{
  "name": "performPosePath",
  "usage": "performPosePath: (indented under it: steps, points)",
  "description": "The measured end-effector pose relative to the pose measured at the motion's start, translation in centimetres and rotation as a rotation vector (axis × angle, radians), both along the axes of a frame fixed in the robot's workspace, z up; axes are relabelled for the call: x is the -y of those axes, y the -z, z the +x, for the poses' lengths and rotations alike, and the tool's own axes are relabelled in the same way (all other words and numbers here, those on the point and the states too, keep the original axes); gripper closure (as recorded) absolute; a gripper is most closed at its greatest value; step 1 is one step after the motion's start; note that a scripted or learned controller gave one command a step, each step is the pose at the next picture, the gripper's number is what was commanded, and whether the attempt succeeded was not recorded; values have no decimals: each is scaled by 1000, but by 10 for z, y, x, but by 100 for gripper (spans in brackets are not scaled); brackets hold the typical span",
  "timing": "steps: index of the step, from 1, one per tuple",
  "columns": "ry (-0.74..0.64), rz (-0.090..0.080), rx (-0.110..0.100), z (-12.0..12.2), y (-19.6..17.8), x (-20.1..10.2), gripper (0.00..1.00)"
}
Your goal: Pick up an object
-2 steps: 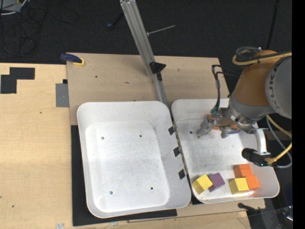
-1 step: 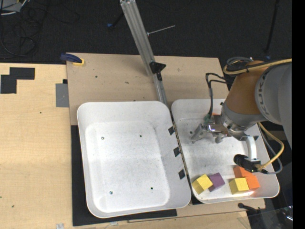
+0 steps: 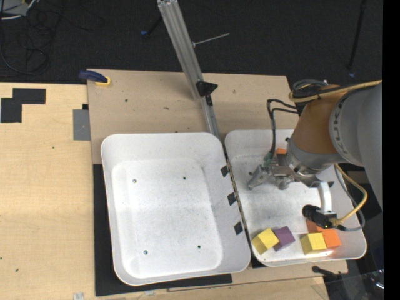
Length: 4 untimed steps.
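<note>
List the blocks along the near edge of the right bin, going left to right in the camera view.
yellow block → purple block → second yellow block → orange block, which touches the second yellow block's right side.

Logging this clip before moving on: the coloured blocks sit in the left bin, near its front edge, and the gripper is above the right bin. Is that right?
Not quite. The camera view shows the blocks, a yellow block, a purple block, another yellow one and an orange block, in the right bin, near its front edge, not the left bin. The gripper is above the right bin.
</note>
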<state>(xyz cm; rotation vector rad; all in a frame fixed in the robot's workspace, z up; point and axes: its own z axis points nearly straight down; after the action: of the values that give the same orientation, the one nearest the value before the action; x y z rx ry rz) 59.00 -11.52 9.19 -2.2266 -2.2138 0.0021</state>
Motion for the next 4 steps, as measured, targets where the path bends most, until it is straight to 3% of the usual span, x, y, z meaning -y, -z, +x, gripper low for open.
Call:
performPosePath:
  steps: [1, 4]
  points:
    - [7, 1, -1, 0, -10, 1, 100]
    - [-6, -1, 6, -7, -186, 12, 100]
